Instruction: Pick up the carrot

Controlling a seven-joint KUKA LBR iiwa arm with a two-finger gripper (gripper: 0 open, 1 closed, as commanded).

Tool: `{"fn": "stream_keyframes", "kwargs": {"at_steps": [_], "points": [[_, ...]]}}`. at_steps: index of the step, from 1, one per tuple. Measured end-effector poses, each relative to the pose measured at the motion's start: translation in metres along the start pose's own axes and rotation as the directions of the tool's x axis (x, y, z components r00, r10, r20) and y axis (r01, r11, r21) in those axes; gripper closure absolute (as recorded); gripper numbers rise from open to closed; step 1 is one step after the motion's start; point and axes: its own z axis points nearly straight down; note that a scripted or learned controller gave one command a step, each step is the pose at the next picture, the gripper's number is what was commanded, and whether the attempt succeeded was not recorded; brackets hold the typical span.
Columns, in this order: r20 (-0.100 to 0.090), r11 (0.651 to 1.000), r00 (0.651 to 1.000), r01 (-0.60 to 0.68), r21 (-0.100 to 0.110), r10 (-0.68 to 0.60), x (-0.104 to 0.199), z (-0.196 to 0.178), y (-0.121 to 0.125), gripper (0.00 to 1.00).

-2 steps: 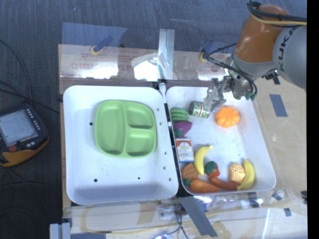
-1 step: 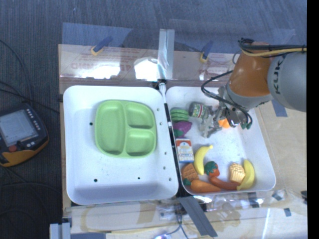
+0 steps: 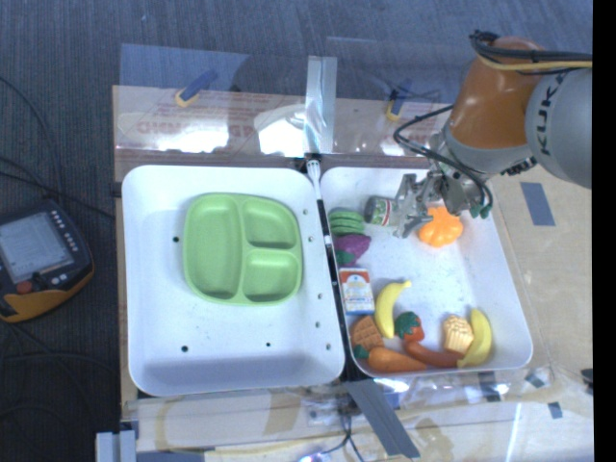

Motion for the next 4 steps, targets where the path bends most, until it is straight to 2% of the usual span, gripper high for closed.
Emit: {"fn": "stream_keyframes", "kwargs": {"at_steps": [1,2,4], "points": [[-0.008,0.991,0.991,0.133,-0.001,-0.133,0.091,-0.009,-0.036,1.0],[0.002,1.0,1.0,0.024,0.0,-0.024,0.078,0.056,-0.082,1.0],[0.009,1.0,1.0,0.026,0.005,-0.026,0.075,0.035,-0.081,1.0]]}}
